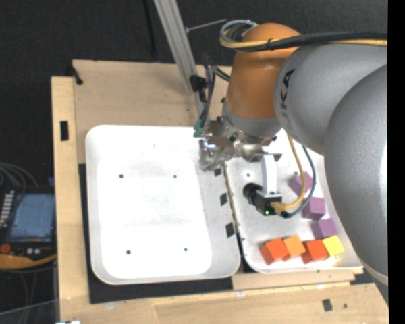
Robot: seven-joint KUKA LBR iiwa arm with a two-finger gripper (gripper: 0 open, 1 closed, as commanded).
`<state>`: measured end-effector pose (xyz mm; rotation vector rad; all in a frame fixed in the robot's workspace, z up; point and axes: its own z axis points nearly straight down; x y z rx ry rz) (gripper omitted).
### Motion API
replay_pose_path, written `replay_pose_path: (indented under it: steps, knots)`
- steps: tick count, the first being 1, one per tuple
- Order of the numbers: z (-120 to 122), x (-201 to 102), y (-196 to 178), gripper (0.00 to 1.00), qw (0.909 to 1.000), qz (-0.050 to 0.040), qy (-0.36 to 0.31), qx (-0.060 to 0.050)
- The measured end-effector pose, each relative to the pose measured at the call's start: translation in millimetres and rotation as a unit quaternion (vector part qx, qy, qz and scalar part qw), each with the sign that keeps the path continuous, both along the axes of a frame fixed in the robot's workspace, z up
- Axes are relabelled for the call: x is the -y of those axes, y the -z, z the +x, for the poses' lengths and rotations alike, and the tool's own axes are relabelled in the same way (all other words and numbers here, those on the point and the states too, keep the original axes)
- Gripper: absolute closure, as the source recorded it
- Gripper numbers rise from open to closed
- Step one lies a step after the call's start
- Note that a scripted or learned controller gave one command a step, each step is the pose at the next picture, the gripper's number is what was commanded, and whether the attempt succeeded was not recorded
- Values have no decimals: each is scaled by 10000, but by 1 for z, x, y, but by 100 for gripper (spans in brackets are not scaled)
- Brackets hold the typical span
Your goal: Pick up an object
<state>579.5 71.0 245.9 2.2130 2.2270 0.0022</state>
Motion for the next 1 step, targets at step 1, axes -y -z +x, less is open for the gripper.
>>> replay_pose_path:
  steps: [1]
  knots:
    - [0,4,-1,0,10000,-12,15,-4]
